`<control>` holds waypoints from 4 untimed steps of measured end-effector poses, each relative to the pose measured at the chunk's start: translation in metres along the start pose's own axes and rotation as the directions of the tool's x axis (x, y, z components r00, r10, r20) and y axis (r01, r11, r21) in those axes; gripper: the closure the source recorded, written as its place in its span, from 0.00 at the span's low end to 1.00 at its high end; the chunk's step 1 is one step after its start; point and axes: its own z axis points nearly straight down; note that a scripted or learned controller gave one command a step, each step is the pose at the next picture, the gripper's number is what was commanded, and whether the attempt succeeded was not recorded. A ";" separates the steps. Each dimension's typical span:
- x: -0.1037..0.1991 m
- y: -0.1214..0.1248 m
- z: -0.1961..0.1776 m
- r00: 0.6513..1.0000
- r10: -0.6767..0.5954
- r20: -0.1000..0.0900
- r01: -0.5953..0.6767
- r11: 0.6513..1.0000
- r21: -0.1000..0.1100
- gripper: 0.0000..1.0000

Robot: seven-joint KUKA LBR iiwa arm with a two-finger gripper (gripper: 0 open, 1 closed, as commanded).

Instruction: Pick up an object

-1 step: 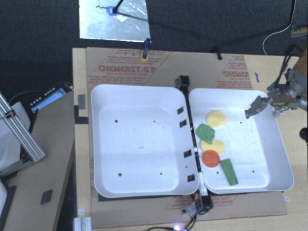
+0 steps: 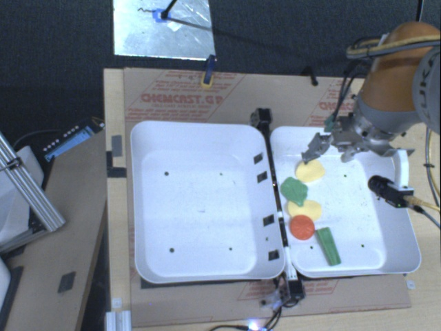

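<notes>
1. You have 2 white bins side by side on a cardboard sheet (image 2: 179, 96): the left bin (image 2: 200, 205) and the right bin (image 2: 365, 233).
2. Your arm (image 2: 396, 81) reaches in from the right, over the right bin's far end.
3. Your gripper (image 2: 310, 156) hangs at the far edge of a yellow disc (image 2: 313, 174); you cannot tell whether it touches.
4. Along the right bin's left side you see 5 things in a row, far to near: the yellow disc, a green leaf (image 2: 294, 189), a second disc (image 2: 309, 209), also yellow, a red disc (image 2: 302, 227) and a green stick (image 2: 328, 246).
5. The leaf overlaps the second disc, and the red disc touches the second disc.
6. The stick lies just beside the red disc, at a slant.
</notes>
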 end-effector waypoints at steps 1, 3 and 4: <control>0.044 0.056 0.046 1.000 0.002 0.001 -0.002 1.000 -0.001 0.00; 0.071 0.081 -0.173 1.000 0.004 0.002 -0.004 1.000 -0.021 1.00; 0.150 0.073 -0.184 1.000 0.000 -0.001 0.000 1.000 -0.004 1.00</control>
